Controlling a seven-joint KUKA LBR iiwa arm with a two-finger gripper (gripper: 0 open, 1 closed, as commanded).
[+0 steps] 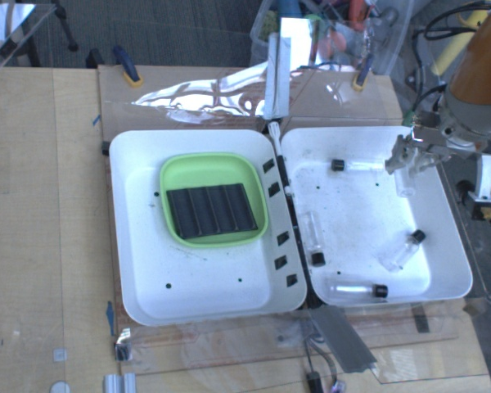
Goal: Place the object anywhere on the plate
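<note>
Here: clear vial (403, 250) in right bin (442, 219), long axis diagonal, black cap up-right; three more vials (356, 289) nearby. Green plate (172, 174) in left bin. Gripper (405, 160) state unclear.

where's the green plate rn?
The green plate sits in the left bin, toward its back, with a dark ridged insert lying in it; the clear vials are all in the right bin.

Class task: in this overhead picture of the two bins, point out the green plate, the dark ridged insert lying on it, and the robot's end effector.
green plate (173, 173): camera view, bare rim at its upper left.
dark ridged insert (211, 210): camera view, its middle.
end effector (408, 161): camera view, its tip over the right bin.
</note>
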